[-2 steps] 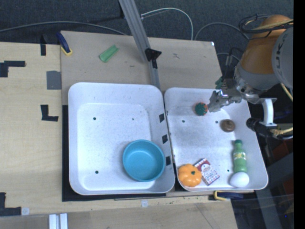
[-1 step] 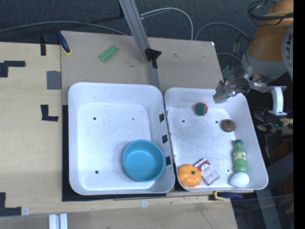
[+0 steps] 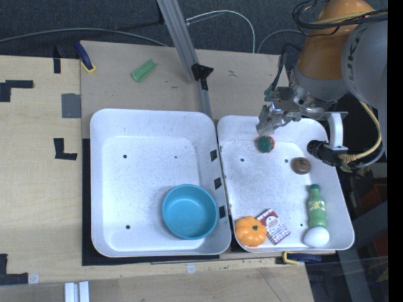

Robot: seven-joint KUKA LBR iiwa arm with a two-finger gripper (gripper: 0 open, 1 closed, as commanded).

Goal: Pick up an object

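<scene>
My gripper point(image 3: 264, 128) hangs over the far end of the right bin point(image 3: 234, 168), its fingertips just above a small green and red ball point(image 3: 265, 144). Nothing shows between the fingers. Further along the right bin lie a brown round piece point(image 3: 301, 165), a green bottle point(image 3: 316, 207), a white egg point(image 3: 316, 236), an orange pumpkin point(image 3: 252, 231) and a red and white packet point(image 3: 274, 225). A blue bowl point(image 3: 189, 211) sits in the left bin point(image 3: 126, 137) near its front right corner.
A grey pole point(image 3: 182, 39) slants across the bench behind the bins. A green block point(image 3: 143, 70) lies on the bench beyond the left bin. Cables trail at the back right near the arm.
</scene>
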